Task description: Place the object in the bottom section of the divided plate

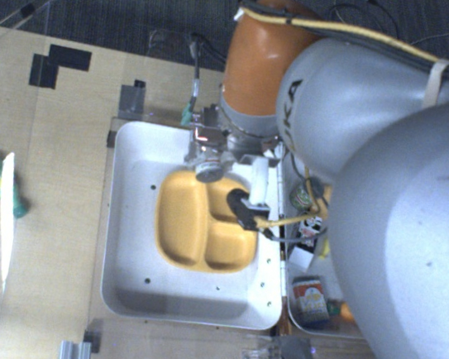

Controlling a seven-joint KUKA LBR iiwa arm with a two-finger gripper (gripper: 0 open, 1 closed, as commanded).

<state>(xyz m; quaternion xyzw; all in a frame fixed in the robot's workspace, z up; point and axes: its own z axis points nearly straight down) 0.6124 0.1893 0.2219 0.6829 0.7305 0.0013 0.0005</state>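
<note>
Over the far rim of the divided plate [169, 223]: gripper [208, 169] hangs low, with the wrist and orange band directly above it and hiding its tip. Spread or pressed together: cannot tell from this angle, and nothing reads as carried. The plate is yellow and sits flat in the left bin [131, 202], roughly centred and apart from the walls. Layout: one long section [183, 218] runs down the view's left side, with two smaller ones on the right; the lower-right section [227, 249] is bare. Judgement: "bottom section" most likely means that lower-right one, nearest the camera, though the long section also reaches the near rim, so this is ambiguous. The object: cannot identify it; if carried, it is hidden under the gripper at the plate's far rim. A small red-and-orange packet [312, 301] lies in the right bin [291, 317], well apart from the plate. Step in hand, as judged: carry to the near side of the plate and release. To do it well: travel toward the camera past the ridge between the small sections, keep clear of ridge and rim, descend to just above the section floor, then let go so nothing bounces over a divider. Heading and long axis of the object: not readable. The plate's long section runs far-to-near in the bin.
</note>
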